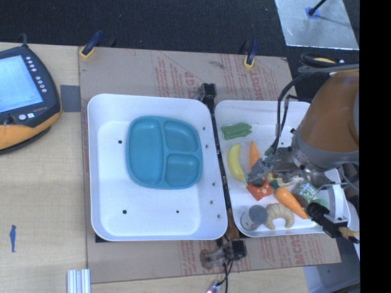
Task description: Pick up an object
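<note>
The right bin (269, 108) holds several toy foods: a green pod (236, 130), a yellow banana (236, 162), a small carrot (254, 154), a red piece (259, 191), a larger carrot (291, 202), a tan croissant (280, 215) and a grey round piece (256, 214). My gripper (264, 171) reaches down into this bin from the right, low over the red piece and beside the small carrot. The arm's orange band (333, 112) hides the bin's right part.
The left bin (104, 163) holds a blue divided plate (164, 151). A black divider clamp (208, 93) sits between the bins. A teach pendant (24, 99) lies at the far left of the bench. Cardboard lies under both bins.
</note>
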{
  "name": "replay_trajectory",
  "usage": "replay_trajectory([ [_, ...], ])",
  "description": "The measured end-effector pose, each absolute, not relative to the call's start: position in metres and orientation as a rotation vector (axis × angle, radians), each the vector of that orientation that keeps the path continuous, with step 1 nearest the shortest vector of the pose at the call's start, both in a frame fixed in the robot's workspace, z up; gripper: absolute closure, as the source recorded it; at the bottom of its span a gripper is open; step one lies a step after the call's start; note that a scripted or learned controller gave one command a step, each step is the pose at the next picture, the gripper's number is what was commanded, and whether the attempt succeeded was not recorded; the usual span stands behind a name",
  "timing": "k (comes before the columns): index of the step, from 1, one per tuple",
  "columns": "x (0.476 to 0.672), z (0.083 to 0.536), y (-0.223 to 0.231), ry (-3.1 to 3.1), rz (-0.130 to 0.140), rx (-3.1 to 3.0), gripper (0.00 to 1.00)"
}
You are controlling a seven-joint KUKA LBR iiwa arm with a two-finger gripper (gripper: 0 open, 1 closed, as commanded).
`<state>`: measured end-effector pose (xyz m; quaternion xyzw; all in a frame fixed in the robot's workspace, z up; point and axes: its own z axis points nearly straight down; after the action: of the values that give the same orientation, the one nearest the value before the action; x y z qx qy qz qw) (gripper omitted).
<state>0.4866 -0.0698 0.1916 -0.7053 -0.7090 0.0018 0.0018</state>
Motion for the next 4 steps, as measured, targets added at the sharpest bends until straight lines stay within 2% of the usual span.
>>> replay_trajectory([
  [1,0.479,0.091,-0.116,-2.224,0.006,-2.212,0.0],
  [2,0.56,0.092,-0.108,-2.225,0.004,-2.214,0.0],
  [3,0.56,0.101,-0.109,-2.227,0.009,-2.21,1.0],
  [4,0.529,0.193,-0.08,-2.224,0.002,-2.215,1.0],
])
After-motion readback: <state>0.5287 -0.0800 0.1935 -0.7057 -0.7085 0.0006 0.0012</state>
